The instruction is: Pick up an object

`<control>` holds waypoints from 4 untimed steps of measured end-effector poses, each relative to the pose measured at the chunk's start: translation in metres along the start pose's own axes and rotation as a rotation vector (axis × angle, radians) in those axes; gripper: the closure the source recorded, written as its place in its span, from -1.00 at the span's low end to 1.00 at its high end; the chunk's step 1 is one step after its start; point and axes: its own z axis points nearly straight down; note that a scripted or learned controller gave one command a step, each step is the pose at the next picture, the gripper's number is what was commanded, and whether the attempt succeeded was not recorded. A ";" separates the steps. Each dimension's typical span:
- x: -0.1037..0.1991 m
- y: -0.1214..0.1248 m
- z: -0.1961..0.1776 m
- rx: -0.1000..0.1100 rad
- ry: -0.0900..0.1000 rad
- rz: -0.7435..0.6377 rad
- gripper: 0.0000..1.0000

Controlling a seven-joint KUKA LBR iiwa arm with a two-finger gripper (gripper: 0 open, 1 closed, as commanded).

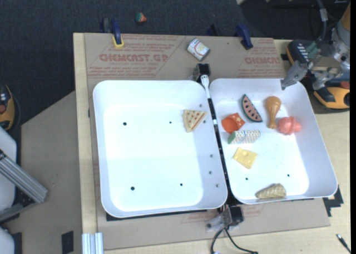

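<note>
Nearest you, at the front rim of the right bin (320, 152), lies a tan, ridged, shell-like piece (271, 192) with a rough, bumpy surface. Just behind it sits a flat yellow cheese wedge (245, 157), smooth and matte. Going further back, you see a short corn cob (245, 136) with pale, knobbly kernels and a green end, touching or nearly touching a glossy red chunk (233, 122) that looks like a pepper or tomato piece. To the right of these rests a rounded pink lump (288, 126), pressed against the bottom of a tan drumstick (272, 108) with a bulbous top and narrow shank. Between the drumstick and the red chunk lies a curved watermelon slice (251, 108), dark rind along one edge and red flesh.

In the left bin (111, 152), you find a single triangular waffle-textured wedge (193, 119), tan with a gridded face, close to the divider between the bins.

Both bins are shallow, smooth white plastic with rounded corners, sitting on a brown board (139, 58) printed with red lettering. On that board, behind the bins, a small whitish box-like object (198, 49) lies tilted.

Farthest back on the right, the gripper (303, 72) hangs over the far right corner of the right bin, apart from every item; you cannot tell from this view whether it stands apart or together.
</note>
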 end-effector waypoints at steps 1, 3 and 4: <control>0.000 0.001 -0.011 -0.003 -0.001 -0.001 1.00; 0.007 -0.036 -0.153 -0.022 -0.008 0.001 1.00; 0.059 -0.087 -0.034 0.012 0.004 -0.002 1.00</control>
